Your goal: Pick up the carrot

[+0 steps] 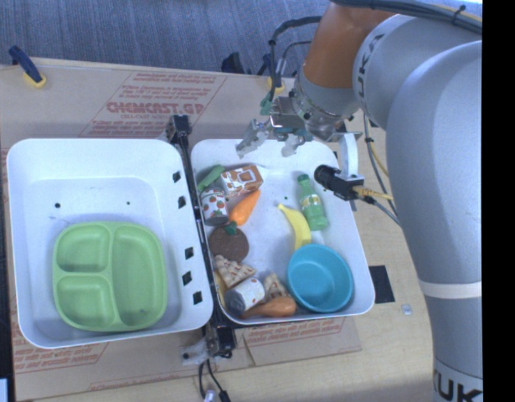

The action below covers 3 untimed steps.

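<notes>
The carrot point(244, 207) is orange with a green stub and lies tilted in the right bin point(360, 268), between a small can and the banana. My gripper point(269, 141) hangs over the bin's far edge, up and slightly right of the carrot. Its two fingers are spread apart with nothing between them.
The right bin also holds a snack box point(240, 178), a can point(213, 206), a brown cookie point(229, 243), a banana point(296, 224), a green bottle point(311, 200), a blue bowl point(320, 279) and other food items. The left bin point(31, 182) holds a green divided plate point(110, 275).
</notes>
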Each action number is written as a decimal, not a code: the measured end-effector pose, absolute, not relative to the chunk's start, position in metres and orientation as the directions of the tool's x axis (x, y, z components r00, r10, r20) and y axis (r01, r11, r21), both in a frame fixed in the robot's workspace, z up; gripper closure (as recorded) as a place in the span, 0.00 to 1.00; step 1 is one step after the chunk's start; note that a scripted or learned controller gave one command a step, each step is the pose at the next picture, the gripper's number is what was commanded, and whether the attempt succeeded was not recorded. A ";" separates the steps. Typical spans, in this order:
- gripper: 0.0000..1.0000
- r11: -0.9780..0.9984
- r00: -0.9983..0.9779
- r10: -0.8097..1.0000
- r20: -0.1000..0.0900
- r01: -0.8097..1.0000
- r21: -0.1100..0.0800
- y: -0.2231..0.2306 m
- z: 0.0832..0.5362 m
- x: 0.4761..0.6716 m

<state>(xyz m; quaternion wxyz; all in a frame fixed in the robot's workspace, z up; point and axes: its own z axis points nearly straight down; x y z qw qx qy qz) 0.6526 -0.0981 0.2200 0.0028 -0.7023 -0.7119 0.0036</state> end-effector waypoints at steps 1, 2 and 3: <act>0.00 -0.152 0.152 0.988 -0.010 0.988 0.008 -0.101 0.110 0.594; 1.00 -0.141 0.141 0.990 -0.007 0.990 -0.004 -0.099 0.119 0.594; 1.00 -0.269 0.269 0.963 -0.004 0.963 -0.002 -0.102 0.215 0.568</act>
